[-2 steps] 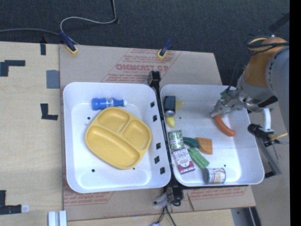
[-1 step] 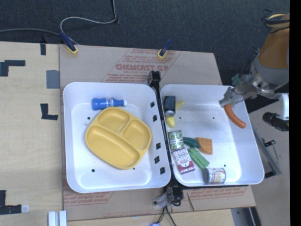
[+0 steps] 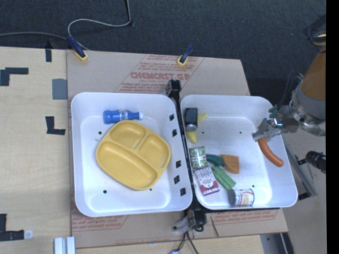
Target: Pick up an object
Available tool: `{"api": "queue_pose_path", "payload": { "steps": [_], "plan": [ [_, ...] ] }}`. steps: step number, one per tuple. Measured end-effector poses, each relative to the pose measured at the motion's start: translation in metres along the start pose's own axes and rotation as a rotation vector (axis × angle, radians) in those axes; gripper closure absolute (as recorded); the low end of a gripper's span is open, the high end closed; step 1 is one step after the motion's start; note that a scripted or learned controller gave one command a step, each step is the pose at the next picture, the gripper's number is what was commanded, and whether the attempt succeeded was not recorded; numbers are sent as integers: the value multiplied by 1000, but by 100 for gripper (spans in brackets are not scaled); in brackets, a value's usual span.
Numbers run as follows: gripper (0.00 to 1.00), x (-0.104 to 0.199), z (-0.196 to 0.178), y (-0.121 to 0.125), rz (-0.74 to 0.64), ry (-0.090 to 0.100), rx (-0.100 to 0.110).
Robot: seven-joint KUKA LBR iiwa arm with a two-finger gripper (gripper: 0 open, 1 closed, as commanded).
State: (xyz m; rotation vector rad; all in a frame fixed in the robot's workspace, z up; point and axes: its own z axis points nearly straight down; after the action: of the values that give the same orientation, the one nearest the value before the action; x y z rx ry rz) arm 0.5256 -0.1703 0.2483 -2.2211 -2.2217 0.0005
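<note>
Pincer (image 3: 266, 131) poised at three o'clock of right bin (image 3: 233, 103); whether apart or together, impossible to tell. Hangs just above orange carrot (image 3: 273, 155) at four o'clock, likely chosen for lying apart from clutter. Cans, green pieces crowded near six o'clock, harder to reach.

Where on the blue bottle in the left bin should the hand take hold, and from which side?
Best across the middle of the blue bottle, coming straight down from above. It lies flat on its side along the far edge of the left bin, so the round body offers two opposite sides. The yellow divided plate sits close on its near side, so finger room there looks tight.
</note>
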Motion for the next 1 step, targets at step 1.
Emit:
{"api": "queue_pose_path", "payload": {
  "steps": [1],
  "plan": [
    [100,39,-10,-42,-2,1,0]
  ]
}}
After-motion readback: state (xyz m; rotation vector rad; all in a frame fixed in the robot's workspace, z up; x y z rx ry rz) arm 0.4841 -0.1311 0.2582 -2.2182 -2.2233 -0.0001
